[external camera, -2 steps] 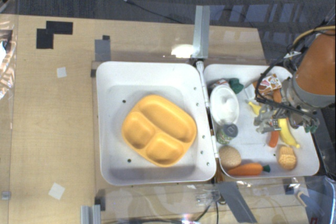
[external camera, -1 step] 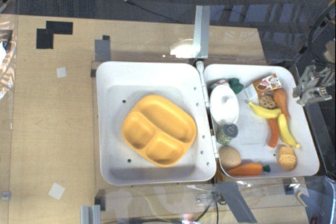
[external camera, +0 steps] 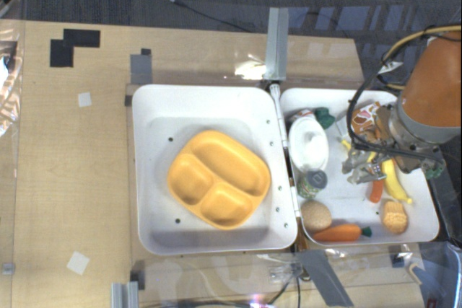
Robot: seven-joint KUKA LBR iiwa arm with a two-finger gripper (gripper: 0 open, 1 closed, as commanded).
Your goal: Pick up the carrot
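The carrot (external camera: 337,232) lies along the front edge of the right bin (external camera: 433,227), beside a brown potato (external camera: 315,215). The gripper (external camera: 364,171) hangs above the bin's middle, near a banana (external camera: 395,182); whether it is released or clenched cannot be told. A yellow divided plate (external camera: 219,178) fills the left bin (external camera: 151,126).

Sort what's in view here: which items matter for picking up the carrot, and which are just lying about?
For the job:
- carrot, lying along the near edge of the right bin
- end effector, above that bin

Lying about:
- yellow divided plate in the left bin
- white bottle
- banana
- round brown item beside the carrot
- small can
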